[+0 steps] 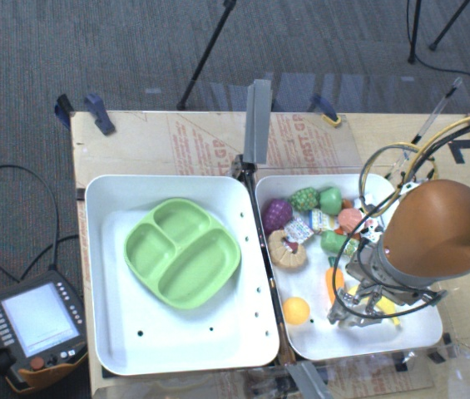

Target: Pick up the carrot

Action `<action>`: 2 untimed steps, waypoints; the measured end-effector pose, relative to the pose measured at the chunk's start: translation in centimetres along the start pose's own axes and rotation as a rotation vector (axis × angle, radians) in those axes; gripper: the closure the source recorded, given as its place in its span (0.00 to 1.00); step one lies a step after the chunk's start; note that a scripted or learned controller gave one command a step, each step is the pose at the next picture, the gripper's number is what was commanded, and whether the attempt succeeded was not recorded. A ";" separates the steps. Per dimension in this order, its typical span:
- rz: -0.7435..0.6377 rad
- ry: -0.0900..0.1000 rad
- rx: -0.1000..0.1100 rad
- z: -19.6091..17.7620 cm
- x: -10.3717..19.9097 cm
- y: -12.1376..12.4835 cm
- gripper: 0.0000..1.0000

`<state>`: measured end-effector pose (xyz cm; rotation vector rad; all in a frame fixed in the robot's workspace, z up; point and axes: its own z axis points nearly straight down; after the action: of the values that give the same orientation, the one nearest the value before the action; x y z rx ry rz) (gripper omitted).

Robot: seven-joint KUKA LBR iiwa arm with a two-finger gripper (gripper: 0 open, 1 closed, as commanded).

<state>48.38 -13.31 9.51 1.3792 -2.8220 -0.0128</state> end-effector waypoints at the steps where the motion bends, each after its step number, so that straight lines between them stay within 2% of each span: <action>1: 0.020 -0.003 0.009 0.5 -6.6 -3.7 1.00; 2: 0.132 -0.006 0.017 -15.0 -7.0 1.7 1.00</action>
<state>51.36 -6.86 24.54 1.1946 -2.9181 0.0066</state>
